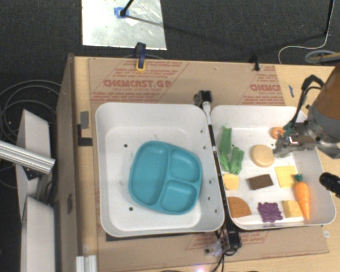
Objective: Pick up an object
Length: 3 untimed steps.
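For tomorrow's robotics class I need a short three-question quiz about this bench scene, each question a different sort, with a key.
1. True or false: the blue three-compartment plastic tray lies in the right white bin.
2. Which toy lies nearest the gripper? A) purple grape bunch B) round beige bun C) orange carrot
3. Fill in: the dark ___ rectangular block lies below the bun.

Key: 1 false; 2 B; 3 brown.

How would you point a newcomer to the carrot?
Go to the right-hand white bin, the one full of toy food, then to its near right side. The carrot lies there beside a yellow block: the one long orange cone with a green tip.
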### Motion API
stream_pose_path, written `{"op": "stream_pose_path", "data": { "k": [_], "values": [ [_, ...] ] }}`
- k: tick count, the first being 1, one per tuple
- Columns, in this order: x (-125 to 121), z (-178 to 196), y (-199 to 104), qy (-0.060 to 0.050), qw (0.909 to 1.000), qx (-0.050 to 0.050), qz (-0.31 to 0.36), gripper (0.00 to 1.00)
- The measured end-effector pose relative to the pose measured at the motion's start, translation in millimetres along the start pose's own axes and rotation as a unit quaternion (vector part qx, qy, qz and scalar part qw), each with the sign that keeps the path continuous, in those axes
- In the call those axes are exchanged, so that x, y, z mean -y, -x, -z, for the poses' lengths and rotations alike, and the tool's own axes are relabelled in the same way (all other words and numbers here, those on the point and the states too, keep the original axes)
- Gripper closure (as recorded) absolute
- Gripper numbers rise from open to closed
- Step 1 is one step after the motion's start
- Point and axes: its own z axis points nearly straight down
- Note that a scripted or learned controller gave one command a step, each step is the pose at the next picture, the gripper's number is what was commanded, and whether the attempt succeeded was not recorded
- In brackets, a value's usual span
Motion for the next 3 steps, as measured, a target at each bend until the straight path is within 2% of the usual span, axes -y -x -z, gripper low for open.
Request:
{"op": "stream_pose_path", "data": {
  "k": [1,2,3],
  "values": [
    [1,-1,4,-0.001,1.0000,0.001,-0.003,0.00],
    [44,-103,0,-0.007,1.0000,-0.001,-0.005,0.00],
    [41,-140,21,-0.003,1.0000,0.000,-0.005,0.00]
  ]
}}
